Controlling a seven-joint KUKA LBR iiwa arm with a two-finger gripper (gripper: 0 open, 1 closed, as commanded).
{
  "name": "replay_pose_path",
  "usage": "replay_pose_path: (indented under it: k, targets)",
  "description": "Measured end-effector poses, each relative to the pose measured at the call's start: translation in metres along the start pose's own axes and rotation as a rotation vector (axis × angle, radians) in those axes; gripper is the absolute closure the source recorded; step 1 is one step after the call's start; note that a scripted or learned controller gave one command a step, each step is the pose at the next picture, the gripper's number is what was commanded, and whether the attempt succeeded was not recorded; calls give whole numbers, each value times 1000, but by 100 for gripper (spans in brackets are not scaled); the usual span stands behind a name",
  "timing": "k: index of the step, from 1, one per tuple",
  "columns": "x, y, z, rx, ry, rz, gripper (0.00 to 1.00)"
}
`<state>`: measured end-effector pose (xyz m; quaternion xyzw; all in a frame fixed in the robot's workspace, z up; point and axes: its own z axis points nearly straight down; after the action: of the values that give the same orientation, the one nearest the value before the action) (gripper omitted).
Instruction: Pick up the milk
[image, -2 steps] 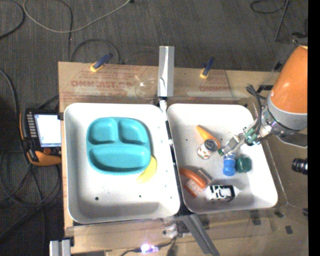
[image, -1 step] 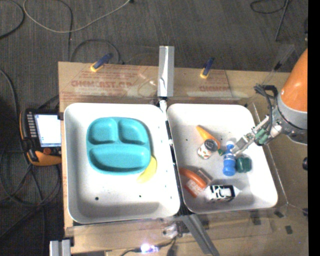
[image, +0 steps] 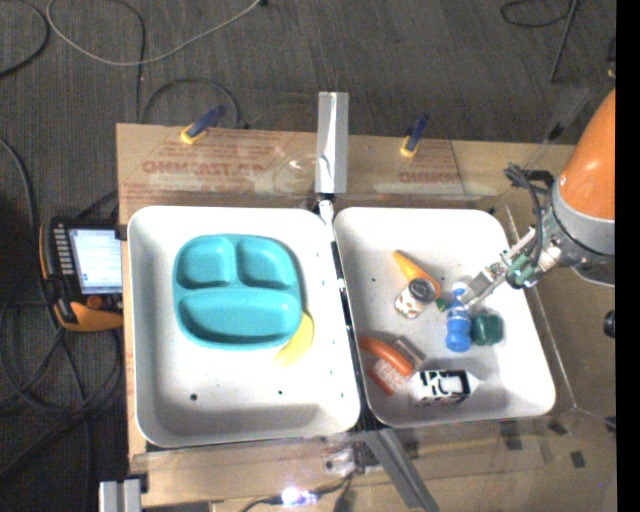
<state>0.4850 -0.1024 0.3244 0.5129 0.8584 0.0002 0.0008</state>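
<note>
Two white bins are seen side by side on the bench. The left bin (image: 150, 400) is occupied by a teal divided plate (image: 238, 290), with a banana (image: 297, 343) touching the plate's rim at its 4 o'clock. In the right bin (image: 520, 390), the milk carton (image: 443, 385), white with black patches, is found lying on its side near the front wall, at 6 o'clock from the bin's centre. Just beside it, at its 9 o'clock, an orange-red packet (image: 388, 362) is noted. A carrot (image: 412, 266) and a small tin (image: 416, 296) are placed near the bin's centre. A blue bottle (image: 458, 322) stands upright, with a dark green object (image: 487, 328) touching it at 3 o'clock. The gripper (image: 478, 288) is reached in from 3 o'clock and is held over the blue bottle's top, well apart from the milk carton. Whether the fingers are spread or closed cannot be told.
</note>
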Motion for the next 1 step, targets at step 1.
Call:
replay_pose_path:
  k: [1]
  targets:
    - [-3, -2, 11, 2, 1, 234, 100]
